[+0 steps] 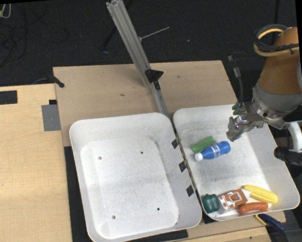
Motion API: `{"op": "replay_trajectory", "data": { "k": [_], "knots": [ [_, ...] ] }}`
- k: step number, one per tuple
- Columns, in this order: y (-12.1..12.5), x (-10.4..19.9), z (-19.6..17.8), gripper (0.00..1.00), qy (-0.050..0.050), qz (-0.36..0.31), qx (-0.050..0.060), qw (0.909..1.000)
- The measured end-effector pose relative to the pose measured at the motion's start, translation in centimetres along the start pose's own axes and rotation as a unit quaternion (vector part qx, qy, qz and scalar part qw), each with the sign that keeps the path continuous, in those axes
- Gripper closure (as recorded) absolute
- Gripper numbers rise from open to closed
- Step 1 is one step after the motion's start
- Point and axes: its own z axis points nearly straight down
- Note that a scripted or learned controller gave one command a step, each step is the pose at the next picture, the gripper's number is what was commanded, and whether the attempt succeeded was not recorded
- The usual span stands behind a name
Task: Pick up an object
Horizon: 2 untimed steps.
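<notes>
So the arm comes in from the right with its end effector (235,128) hanging over the right bin (284,182), up near the back half. Honestly can't tell what state it's in from this angle, it's just a dark metal lump against the white.

Just to the lower left of it, on the bin floor, there's a blue bottle (213,151) lying on its side with a white cap pointing toward the divider, and a green packet (203,143) right behind it, pretty much touching. Nothing is visibly gripped.

Down at the front edge of the same bin there's a little pile: a dark green block (210,203), a red and white packet (232,199), a yellow corn cob (260,193) and an orange-red sausage-looking thing (252,207), all bunched together.

The left bin (79,151) sits right alongside on the surface (23,172).
</notes>
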Motion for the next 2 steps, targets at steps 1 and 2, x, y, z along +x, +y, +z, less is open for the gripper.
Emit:
{"op": "replay_trajectory", "data": {
  "k": [1, 2],
  "knots": [
    [0.4, 5.3, 1.0, 1.0, 0.0, 0.001, 0.002, 1.0],
    [0.5, 10.7, 1.8, 1.0, 0.0, 0.001, 0.002, 1.0]
  ]
}}
